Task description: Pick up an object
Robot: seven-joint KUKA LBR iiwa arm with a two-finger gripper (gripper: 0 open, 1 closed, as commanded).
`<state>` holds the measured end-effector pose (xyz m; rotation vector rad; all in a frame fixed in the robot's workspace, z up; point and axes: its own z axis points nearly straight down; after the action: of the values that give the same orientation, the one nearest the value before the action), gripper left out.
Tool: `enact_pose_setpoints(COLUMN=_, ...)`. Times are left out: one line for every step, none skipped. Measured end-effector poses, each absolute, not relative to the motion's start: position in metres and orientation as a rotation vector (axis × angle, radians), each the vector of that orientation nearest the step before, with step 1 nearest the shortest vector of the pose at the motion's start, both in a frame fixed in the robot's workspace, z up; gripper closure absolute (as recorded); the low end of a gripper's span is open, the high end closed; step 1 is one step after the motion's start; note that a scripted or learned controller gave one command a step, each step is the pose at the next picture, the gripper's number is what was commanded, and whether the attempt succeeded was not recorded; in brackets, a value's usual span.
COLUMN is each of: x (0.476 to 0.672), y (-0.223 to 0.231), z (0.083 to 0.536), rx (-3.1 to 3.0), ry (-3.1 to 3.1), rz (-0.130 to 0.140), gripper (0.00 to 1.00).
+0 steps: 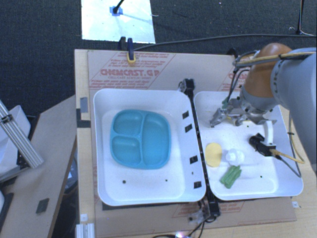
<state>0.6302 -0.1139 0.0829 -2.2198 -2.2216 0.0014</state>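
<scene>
Gripper point(216, 119) above right bin point(285, 182), near its back-left corner | finger gap: cannot tell | yellow object point(213, 154) lies nearer front edge, apart.

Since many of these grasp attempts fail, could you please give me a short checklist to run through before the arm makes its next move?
1. Pickable things in the right bin: ok. A yellow piece, a small white object and a green piece lie near its front left.
2. End effector over that bin: ok, but it sits towards the back, away from all three.
3. End effector free of any object: cannot tell from this angle.
4. Targets separated: not ok. The yellow piece and the white object lie very close together, the green piece just in front.
5. Blue divided plate out of the way: ok, it lies in the left bin.
</scene>
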Motion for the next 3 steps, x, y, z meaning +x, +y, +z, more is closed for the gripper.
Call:
enact_pose_setpoints(x=0.632, y=-0.114, z=0.096, rx=-2.224, ry=-2.225, rz=-0.005, gripper=1.0)
enact_pose_setpoints(x=0.641, y=-0.119, z=0.144, rx=-2.222, ry=-2.229, rz=-0.007, gripper=1.0)
enact_pose_setpoints(x=0.634, y=-0.124, z=0.203, rx=-2.227, ry=-2.224, rz=-0.006, gripper=1.0)
